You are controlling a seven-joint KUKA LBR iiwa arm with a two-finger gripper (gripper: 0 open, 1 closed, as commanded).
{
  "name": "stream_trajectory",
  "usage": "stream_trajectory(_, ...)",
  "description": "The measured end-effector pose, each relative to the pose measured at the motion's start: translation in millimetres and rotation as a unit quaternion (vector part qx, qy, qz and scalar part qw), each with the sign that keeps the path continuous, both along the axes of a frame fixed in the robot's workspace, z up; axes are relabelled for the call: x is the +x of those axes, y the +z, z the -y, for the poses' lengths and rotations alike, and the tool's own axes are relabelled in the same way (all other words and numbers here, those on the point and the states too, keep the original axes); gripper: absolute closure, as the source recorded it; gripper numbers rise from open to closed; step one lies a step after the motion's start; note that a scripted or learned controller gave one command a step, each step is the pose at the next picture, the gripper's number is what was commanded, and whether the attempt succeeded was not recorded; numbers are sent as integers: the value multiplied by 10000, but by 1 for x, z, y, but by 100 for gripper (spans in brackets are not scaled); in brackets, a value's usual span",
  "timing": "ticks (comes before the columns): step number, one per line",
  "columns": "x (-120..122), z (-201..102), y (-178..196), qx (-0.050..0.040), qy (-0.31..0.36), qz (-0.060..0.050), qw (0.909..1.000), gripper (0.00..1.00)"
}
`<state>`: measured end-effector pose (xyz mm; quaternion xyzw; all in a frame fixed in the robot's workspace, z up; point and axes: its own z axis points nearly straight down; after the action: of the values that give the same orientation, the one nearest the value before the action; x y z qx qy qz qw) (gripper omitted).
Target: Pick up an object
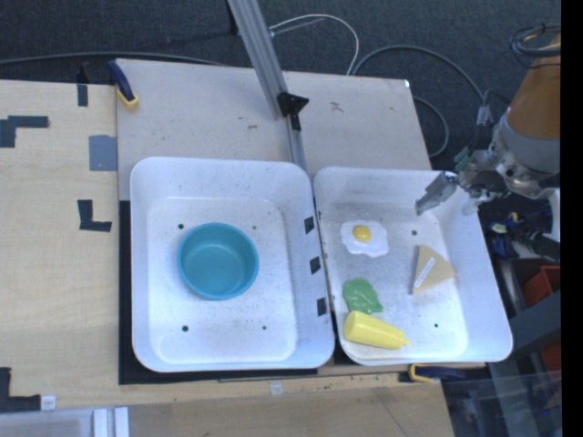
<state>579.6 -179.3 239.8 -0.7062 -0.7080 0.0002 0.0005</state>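
Closest to the camera, at the 6 o'clock edge of the right bin (483, 271), lies a yellow corn-shaped toy (373, 332), with its pointed end turned to 3 o'clock. Just above it, at its 11 o'clock, sits a small green leafy piece (362, 294), touching or almost touching the corn. At 12 o'clock from the green piece rests a fried egg toy (363, 238), white with a yellow middle. At 3 o'clock from the egg, apart from it, lies a pale wedge like cheese (431, 269).

Over the 2 o'clock corner of this bin hangs my claw (435, 195), reaching in from 3 o'clock, with my grey wrist and orange band behind it. Nothing is between my fingers. If they are spread or pressed together, I cannot tell, because they look too small and blurred. Every toy in the bin is apart from my claw; the cheese wedge is the nearest one, at 6 o'clock from it.

At 9 o'clock stands the left bin (146, 244), touching the right one. A blue bowl (218, 260) sits upright in its middle. A grey pole (260, 44) crosses the bench at 12 o'clock.
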Motion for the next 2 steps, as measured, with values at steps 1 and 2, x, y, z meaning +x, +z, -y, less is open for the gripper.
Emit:
stream_trajectory(1, 0, 0, 0, 0, 0, 0, 10000, 0)
stream_trajectory(2, 1, -5, -64, 3, -2, -34, 10000, 0)
